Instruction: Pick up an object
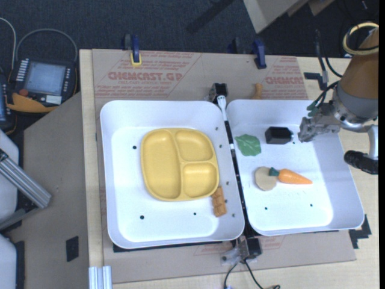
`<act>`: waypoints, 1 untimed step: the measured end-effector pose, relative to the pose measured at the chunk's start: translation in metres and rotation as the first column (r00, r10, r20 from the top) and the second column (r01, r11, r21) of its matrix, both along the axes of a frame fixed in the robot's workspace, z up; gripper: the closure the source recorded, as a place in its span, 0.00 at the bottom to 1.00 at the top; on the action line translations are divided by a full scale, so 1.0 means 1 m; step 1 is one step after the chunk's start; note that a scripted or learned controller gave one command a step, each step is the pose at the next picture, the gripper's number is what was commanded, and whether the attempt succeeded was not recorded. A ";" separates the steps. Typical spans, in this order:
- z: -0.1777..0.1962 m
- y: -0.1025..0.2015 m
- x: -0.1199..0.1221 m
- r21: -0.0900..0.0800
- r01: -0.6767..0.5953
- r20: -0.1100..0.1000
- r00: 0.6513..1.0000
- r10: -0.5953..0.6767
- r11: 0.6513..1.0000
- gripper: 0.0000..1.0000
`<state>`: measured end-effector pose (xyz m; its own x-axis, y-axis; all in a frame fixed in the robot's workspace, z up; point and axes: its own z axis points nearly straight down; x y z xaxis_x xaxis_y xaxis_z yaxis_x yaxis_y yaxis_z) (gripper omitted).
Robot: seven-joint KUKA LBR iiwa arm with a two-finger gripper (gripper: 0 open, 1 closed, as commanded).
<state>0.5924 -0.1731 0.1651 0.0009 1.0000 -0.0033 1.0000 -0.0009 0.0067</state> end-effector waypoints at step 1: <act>0.053 0.000 0.001 0.000 -0.002 0.000 1.000 0.002 1.000 1.00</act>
<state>0.5937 -0.1734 0.2186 -0.0010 1.0000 -0.0028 1.0000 0.0011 0.0066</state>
